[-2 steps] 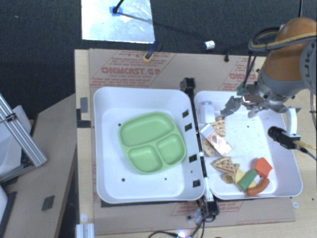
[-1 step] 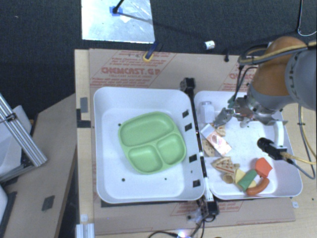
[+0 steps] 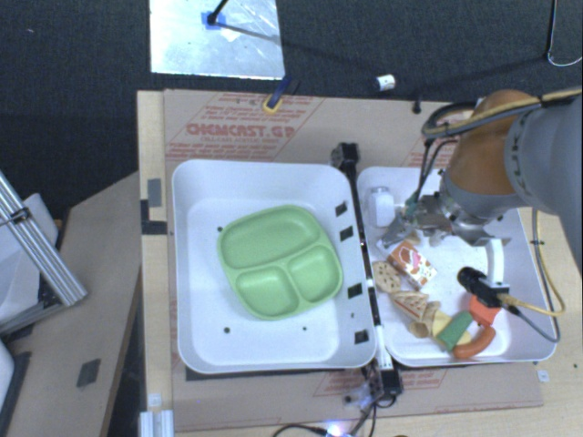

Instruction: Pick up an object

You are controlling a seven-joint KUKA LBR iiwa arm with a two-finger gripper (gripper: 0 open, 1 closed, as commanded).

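**Tabletop**: carries two shallow white bins side by side on a printed cardboard sheet.

**Left bin**: holds one green divided plate, lying flat and slightly askew near the middle. It is well apart from the arm and is probably not the present target.

**Right bin**: holds the small items, crowded along its left and near parts.
- White cup-like piece, far left corner, just beside the dividing wall.
- Red-and-white packet, mid-left.
- Waffle-patterned cracker, touching the packet's left side.
- Cone-shaped piece, near side of the cracker.
- Green piece and orange-red sausage, together at the near edge.

**Gripper**: low in the right bin, between the white cup-like piece and the packet. The arm is angled in from the right, presumably so it can come down among the clustered items. The gripper's outline blurs into the bin floor, so whether it is open or closed cannot be told, and nothing is visibly held.

**Task status**: judged not yet done. The packet, lying just on the gripper's near side, looks the likeliest object to be picked up.
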